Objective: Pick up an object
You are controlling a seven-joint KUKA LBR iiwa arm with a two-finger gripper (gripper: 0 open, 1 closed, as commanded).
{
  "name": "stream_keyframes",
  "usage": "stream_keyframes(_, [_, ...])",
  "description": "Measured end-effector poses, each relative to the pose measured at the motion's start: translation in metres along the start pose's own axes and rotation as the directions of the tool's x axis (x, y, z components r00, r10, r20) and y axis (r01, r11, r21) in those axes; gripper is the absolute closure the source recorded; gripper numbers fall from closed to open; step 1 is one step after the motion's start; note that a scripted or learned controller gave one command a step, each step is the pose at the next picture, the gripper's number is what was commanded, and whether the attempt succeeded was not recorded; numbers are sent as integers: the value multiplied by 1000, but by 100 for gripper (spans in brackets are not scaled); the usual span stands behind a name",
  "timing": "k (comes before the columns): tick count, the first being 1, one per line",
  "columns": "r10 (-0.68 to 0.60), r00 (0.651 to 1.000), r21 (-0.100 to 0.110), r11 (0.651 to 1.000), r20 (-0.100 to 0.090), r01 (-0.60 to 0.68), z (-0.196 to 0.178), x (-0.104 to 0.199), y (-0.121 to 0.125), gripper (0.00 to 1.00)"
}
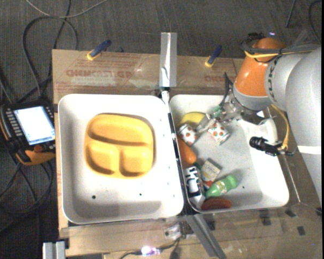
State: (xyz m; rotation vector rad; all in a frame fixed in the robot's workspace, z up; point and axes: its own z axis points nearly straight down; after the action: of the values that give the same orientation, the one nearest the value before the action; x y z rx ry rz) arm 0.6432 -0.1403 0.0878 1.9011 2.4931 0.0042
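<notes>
The right bin (259, 177) holds several small objects along its left side. A yellow fruit (191, 117) lies at the top, with a red-and-white dotted cup (187, 135) just below it and a dotted box (219, 135) to the right. Lower down are an orange piece (188, 153), a small tan carton (210, 170), a black-and-white bottle (193, 180), a green bottle (223, 186) and a dark red piece (216, 203). My gripper (218, 118) hangs low in the bin's upper middle, just above the dotted box and right of the yellow fruit.
The left bin (70, 161) holds a yellow divided tray (120, 143). A metal post (168, 58) stands behind the wall between the bins. The grey arm (299, 90) with its orange band covers the upper right. A black cable plug (262, 144) hangs over the right bin.
</notes>
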Motion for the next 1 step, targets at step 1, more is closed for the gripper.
stream_keyframes(1, [-1,1000,-5,1000,-2,1,-7,1,3,100])
